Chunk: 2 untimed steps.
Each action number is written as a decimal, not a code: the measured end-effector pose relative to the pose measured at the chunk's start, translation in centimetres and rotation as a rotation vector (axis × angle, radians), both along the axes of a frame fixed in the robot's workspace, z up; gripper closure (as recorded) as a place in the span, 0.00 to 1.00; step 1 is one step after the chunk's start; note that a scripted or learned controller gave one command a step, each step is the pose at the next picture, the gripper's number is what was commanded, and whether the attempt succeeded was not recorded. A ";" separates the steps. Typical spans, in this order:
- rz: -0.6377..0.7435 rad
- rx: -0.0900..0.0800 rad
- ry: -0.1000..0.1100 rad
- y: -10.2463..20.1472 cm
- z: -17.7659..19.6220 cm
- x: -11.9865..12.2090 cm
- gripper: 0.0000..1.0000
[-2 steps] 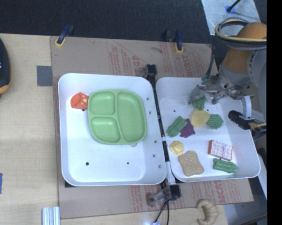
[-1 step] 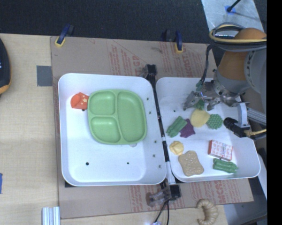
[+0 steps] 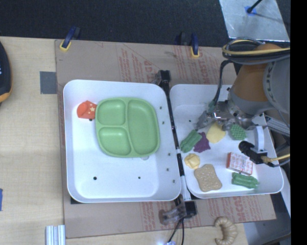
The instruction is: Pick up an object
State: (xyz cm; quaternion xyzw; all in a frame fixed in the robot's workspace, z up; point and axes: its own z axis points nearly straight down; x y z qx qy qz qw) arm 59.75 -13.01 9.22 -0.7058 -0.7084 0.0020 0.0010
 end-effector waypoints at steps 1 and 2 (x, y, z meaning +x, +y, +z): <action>0.002 0.001 -0.008 0.2 0.1 6.1 0.00; -0.004 -0.002 -0.007 -4.6 6.0 4.9 0.00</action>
